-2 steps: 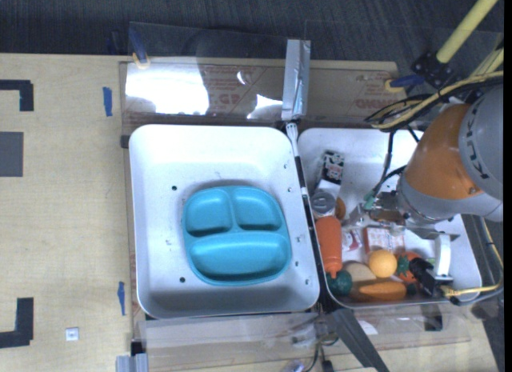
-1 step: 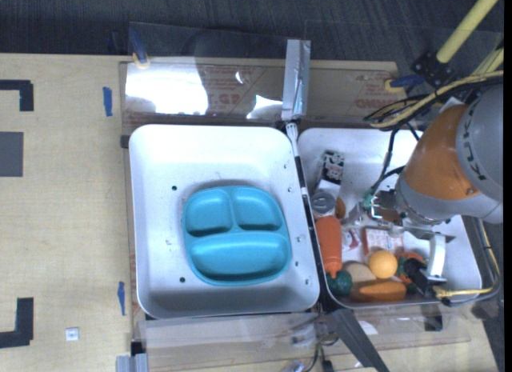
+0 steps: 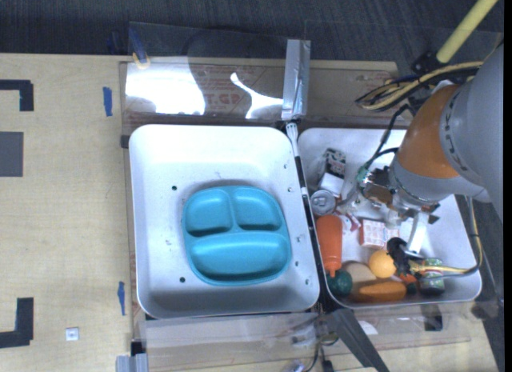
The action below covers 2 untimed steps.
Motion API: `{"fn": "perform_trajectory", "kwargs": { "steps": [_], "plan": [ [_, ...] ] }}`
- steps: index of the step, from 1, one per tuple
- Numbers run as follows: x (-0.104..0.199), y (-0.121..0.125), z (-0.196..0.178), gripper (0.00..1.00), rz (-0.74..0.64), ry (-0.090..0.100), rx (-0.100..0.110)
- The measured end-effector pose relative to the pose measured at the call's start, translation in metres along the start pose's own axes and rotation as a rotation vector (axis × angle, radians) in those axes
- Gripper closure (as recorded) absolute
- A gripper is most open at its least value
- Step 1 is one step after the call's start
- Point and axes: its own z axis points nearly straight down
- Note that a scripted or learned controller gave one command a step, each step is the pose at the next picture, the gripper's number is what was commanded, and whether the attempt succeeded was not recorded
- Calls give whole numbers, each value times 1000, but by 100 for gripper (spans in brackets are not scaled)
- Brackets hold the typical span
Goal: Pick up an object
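Observation:
My gripper (image 3: 373, 202) is low over the middle of the right bin (image 3: 468, 238), reaching in from the right under the orange wrist band. Below it lies a red-and-white packet (image 3: 372, 233). To its left a small silver can (image 3: 322, 201) stands next to an orange bottle-shaped thing (image 3: 329, 242). Along the front wall sit a dark green piece (image 3: 342, 282), a yellow ball (image 3: 382, 265) and an orange carrot-like piece (image 3: 382, 290). A small black-and-white clip (image 3: 334, 161) lies near the back. I see nothing held in the gripper.
The left bin (image 3: 152, 202) holds a blue three-compartment tray (image 3: 236, 230). A clear plastic panel (image 3: 208, 82) stands behind the bins. The wooden bench (image 3: 64, 202) stretches out to the left.

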Motion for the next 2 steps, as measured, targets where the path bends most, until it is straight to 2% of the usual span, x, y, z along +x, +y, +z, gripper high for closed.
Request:
{"fn": "perform_trajectory", "kwargs": {
  "steps": [1, 2],
  "plan": [
    [-11, 63, -20, 0, 185, -4, 19],
    [-86, 72, -72, 0, 545, -8, 20]
  ]
}}
